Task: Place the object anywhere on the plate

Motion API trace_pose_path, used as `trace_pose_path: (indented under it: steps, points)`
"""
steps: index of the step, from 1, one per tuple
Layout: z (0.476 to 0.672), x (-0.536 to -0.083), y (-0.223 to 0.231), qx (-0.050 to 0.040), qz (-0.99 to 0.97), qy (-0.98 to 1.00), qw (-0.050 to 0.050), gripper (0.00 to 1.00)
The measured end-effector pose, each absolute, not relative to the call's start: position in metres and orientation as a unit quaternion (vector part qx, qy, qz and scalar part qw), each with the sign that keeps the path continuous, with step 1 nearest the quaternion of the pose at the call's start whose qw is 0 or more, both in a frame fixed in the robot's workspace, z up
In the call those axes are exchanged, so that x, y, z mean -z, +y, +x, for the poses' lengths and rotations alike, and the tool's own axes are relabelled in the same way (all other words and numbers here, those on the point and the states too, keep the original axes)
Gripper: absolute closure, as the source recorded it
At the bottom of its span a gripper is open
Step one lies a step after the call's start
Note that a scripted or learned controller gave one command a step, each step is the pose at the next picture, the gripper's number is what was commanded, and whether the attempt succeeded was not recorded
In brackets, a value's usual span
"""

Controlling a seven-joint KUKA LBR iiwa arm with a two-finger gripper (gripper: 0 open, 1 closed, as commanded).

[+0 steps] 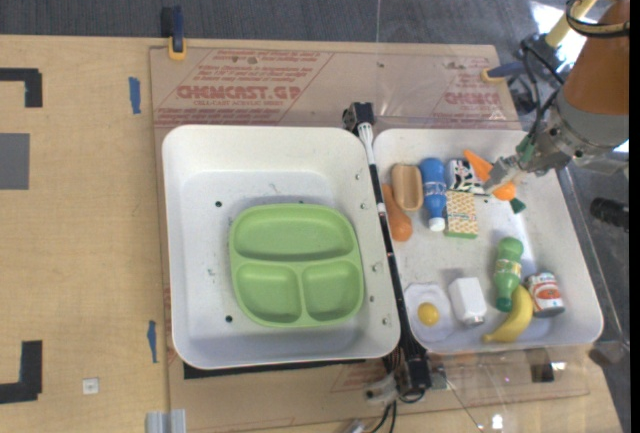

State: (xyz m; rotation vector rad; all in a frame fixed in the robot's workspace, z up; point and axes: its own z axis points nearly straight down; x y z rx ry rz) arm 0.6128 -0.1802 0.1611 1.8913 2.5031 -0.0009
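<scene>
Wooden counter [80, 251], green plate [295, 263] bare; hand [522, 159] over right bin [585, 306], grip state unclear. Banana [512, 316] looks light, smooth: pinch mid-body.

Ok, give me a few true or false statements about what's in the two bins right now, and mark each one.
1. The green plate sits in the left bin. True.
2. The banana lies on the plate. False: it lies in the right bin, near its front edge.
3. The plate has three compartments. True.
4. The blue bottle is in the left bin. False: it is in the right bin.
5. The end effector hovers over the plate. False: it is at the right bin's far right corner.
</scene>
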Motion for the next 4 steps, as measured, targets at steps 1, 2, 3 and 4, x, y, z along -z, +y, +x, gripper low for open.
trace_pose_path:
  steps: [1,2,3,4]
  points:
    - [0.609,-0.196,-0.091,-0.0020,0.722,0.692,0.002,1.00]
    - [0.562,-0.206,-0.025,0.0002,0.750,0.662,-0.003,1.00]
    - [0.573,-0.183,0.037,0.0021,0.753,0.658,-0.004,1.00]
    - [0.532,-0.228,0.109,-0.0009,0.760,0.650,-0.002,1.00]
